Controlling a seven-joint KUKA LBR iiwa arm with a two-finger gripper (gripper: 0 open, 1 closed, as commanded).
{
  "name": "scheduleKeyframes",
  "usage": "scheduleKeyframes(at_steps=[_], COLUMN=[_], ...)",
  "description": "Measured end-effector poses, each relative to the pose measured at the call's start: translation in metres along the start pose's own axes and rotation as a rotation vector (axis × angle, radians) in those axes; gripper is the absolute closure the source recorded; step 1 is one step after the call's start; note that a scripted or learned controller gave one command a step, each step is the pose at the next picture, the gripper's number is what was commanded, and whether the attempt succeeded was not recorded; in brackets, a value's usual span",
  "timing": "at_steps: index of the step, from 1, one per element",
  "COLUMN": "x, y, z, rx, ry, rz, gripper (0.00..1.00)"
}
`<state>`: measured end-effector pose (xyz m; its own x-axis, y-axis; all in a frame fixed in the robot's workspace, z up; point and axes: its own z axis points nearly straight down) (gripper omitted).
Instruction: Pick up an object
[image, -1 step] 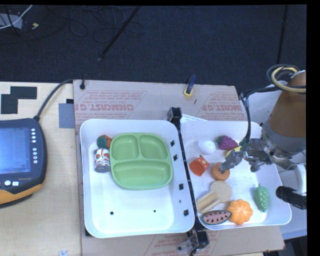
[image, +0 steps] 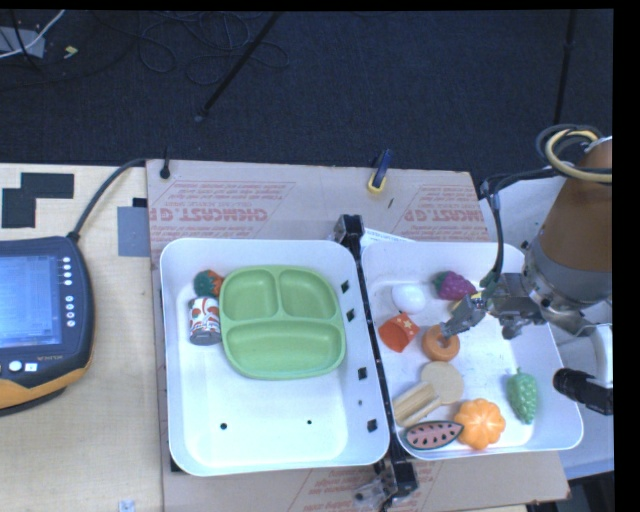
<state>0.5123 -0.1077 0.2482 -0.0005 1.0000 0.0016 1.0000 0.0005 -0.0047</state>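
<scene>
Dark carpet with loose cables behind, a worktop (image: 110, 200) of pale board and cardboard sheets carrying two shallow white bins side by side, a teach pendant (image: 35, 310) lying far off beyond the far bin. The arm (image: 580, 230) comes in low over the right bin (image: 560, 430), the end effector (image: 462, 318) hanging right above the small orange round piece (image: 440, 345), close enough that the two look nearly touching; from this slant I cannot tell how it is set, and nothing is visibly lifted. That orange piece is the likely target, judged from how it sits directly under the tool. Toys are scattered loose in this bin so any can be reached: purple item (image: 456, 285) just behind the end effector, white egg-like thing (image: 408, 297) and red block (image: 398, 332) just beyond it, tan wooden piece (image: 428, 392), watermelon slice (image: 434, 435) and orange pumpkin (image: 480, 423) toward the front, green veg (image: 522, 396) under the arm side. Left bin (image: 190, 420), well away past the divider, holds a green sectioned plate (image: 282, 322) with a small can (image: 204, 320) and a small green-and-red toy (image: 208, 283) tucked beside it. Pick not yet done.
</scene>
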Motion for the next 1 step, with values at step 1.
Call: scheduleKeyframes(at_steps=[1], x=[0.0003], y=[0.0019], z=[0.0643], rx=[0.005], ry=[0.001], rz=[-0.001], gripper=[0.0])
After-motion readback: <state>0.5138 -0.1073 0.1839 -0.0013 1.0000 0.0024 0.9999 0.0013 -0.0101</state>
